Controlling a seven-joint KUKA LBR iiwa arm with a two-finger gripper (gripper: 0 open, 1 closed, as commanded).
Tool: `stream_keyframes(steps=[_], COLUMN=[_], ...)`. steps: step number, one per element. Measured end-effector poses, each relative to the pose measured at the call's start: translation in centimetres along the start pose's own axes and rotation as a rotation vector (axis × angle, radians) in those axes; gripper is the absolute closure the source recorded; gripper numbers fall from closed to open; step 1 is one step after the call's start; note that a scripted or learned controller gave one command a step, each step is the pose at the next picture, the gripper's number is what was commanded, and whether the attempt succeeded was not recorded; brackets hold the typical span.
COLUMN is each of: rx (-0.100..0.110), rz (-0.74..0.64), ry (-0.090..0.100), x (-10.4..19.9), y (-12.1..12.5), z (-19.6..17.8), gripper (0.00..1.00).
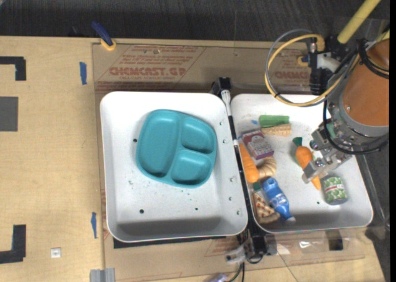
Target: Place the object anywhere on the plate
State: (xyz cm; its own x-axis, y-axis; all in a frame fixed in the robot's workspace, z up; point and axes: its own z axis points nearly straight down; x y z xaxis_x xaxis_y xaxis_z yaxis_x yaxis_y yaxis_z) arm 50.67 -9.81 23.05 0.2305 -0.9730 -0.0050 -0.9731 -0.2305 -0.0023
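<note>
Item: small orange plastic carrot [302, 154], right of frame, light, rigid, slick; you grip mid-body. Gripper [318, 171] hovers beside it, state unclear. Destination: teal divided plate [176, 147].

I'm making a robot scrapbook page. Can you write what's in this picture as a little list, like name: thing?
plate: teal divided plate, nothing on it, in the left bin
toys: in the right bin, among them a blue bottle, a carrot, a green can and a purple packet
arm: grey and orange, reaching in from the right
hand: hand low over the right bin, between the carrot and the green can
job so far: no toy on the plate yet
</note>
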Motion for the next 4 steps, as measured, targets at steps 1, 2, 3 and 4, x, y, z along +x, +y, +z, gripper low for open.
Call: stream_keyframes(steps=[1,2,3,4], rx=[0.0,0.005,0.005,0.004], rz=[0.051,-0.074,-0.169,0.177], ry=[-0.001,-0.001,-0.001,-0.003], x=[-6.4,-14.2,-20.5,-24.6], y=[1.2,-0.9,-5.1,-11.2], z=[0.6,-2.5,-5.0,-0.5], gripper=[1.0,1.0,1.0,1.0])
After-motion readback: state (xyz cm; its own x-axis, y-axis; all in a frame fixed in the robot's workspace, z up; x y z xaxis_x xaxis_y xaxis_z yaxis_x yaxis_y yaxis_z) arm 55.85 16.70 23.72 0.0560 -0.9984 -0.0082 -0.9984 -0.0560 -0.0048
